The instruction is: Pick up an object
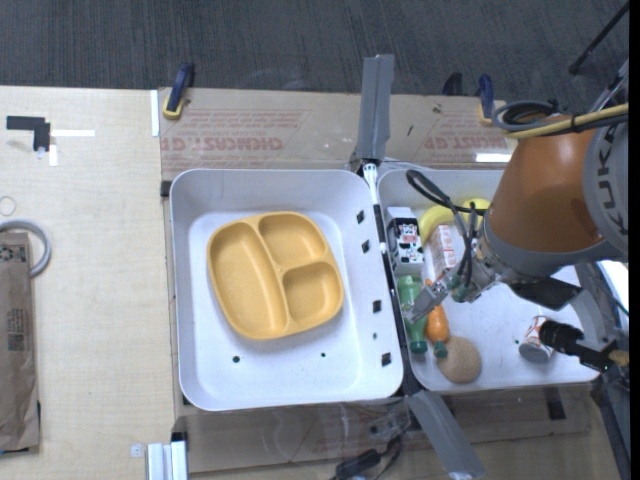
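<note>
My gripper (443, 296) hangs low in the right bin (500, 366), at its left side, under the orange-banded wrist (545, 193). Directly below its tip lies a small orange carrot-like piece (438, 322). A green bottle (409, 298) lies just left of it, against the bin's left wall. A brown round lump (460, 360) rests a little nearer the front. A yellow banana (440, 218) and a white packet (442, 251) lie behind the gripper, partly hidden by cables. I see nothing held by the gripper.
The left bin (200, 358) holds a yellow divided plate (275, 273). A small white box (404, 238) sits at the right bin's back left, and a little can (536, 338) lies at its right. A grey divider bar (375, 108) stands between the bins.
</note>
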Motion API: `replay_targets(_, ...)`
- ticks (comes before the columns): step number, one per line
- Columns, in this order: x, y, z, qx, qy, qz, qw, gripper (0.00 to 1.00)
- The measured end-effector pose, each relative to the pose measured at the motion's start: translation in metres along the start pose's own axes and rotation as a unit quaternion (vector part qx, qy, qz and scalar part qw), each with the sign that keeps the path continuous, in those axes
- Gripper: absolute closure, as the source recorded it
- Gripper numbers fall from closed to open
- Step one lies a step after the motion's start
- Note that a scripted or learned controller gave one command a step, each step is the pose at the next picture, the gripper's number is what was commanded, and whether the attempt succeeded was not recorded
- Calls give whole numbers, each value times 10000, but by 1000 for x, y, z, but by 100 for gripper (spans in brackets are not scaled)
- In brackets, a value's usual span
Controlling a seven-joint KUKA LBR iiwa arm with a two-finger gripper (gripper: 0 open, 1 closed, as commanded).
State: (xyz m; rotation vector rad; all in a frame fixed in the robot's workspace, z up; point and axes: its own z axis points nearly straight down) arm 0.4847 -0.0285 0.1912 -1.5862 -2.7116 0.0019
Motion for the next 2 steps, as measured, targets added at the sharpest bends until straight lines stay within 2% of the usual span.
replay_targets(1, -29, 29, 0, 2, -3, 1008, 9949, 0)
replay_targets(2, 5, -5, -1, 9, 7, 604, 9982, 0)
